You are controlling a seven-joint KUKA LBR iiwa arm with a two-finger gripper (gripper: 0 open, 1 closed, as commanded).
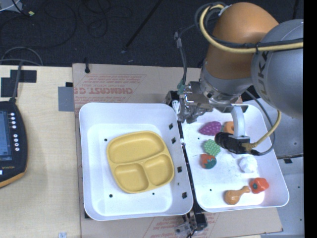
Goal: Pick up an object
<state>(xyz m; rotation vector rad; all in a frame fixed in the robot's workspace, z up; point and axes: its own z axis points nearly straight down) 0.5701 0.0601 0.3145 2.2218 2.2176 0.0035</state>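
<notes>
My gripper (187, 110) hangs over the far left corner of the right bin (277, 192), beneath the orange-banded wrist. Nothing shows in its grasp. Purple grapes (210, 128) lie just right of it, with a small orange piece (228, 127) beside them. A green knobbly item (212, 147) and a red and teal item (208, 161) sit below the grapes. Farther right are a white lump (247, 163), a red pepper (258, 185) and an orange gourd-shaped toy (235, 196).
The left bin (94, 128) holds a yellow divided plate (140, 161). A black part on a cable (234, 143) hangs over the right bin's middle. A handheld control pendant (10, 143) lies on the bench at far left.
</notes>
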